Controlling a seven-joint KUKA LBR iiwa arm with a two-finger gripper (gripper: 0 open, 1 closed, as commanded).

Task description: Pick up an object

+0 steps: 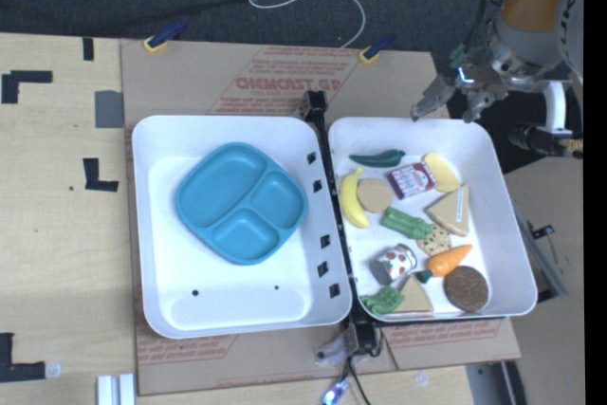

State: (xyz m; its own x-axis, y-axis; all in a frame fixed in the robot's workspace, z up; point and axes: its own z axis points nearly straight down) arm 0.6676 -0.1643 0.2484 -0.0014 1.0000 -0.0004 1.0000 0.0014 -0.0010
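The pincer (pixel 448 103) hangs spread apart, holding nothing, above the right bin's (pixel 501 168) far rim; the toys, such as the banana (pixel 352 199), lie below-left of it.

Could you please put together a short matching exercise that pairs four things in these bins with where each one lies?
Things:
1. blue plate
2. banana
3. brown cookie
4. green chili pepper

Places:
A. near corner of the right bin, beside the carrot
B. left bin
C. far part of the right bin, near its back wall
D. left edge of the right bin, along the divider

Pairs: 1-B, 2-D, 3-A, 4-C
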